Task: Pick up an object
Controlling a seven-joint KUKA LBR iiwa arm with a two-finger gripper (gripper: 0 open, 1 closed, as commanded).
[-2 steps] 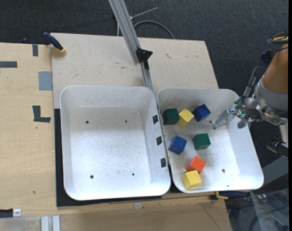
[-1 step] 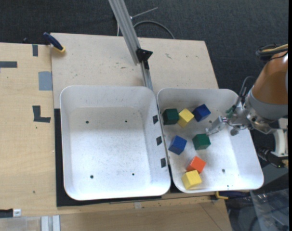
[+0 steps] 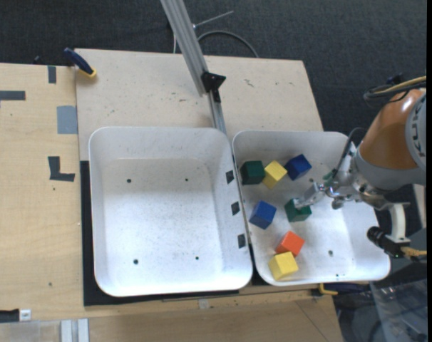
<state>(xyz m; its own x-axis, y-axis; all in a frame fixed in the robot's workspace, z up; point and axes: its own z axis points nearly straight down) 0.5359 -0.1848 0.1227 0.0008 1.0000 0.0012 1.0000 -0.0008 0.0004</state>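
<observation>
Wood bench [image 3: 152, 91] w/ 2 white bins side by side: left bin [image 3: 102, 191] & right bin [image 3: 358, 258].

A pale wooden bench [image 3: 166, 95] sits on dark carpet [image 3: 330, 20]. A blue and yellow clamp [image 3: 80, 62] lies near its upper left corner. Grey tape patches [image 3: 67, 119] mark the neighbouring board at left. A slanted metal rail [image 3: 182, 30] crosses the top, ending at a black bracket [image 3: 213, 82], with a thin looping cable [image 3: 230, 40] beside it.

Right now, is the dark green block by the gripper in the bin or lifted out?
In: the dark green block rests on the right bin's floor.
</observation>
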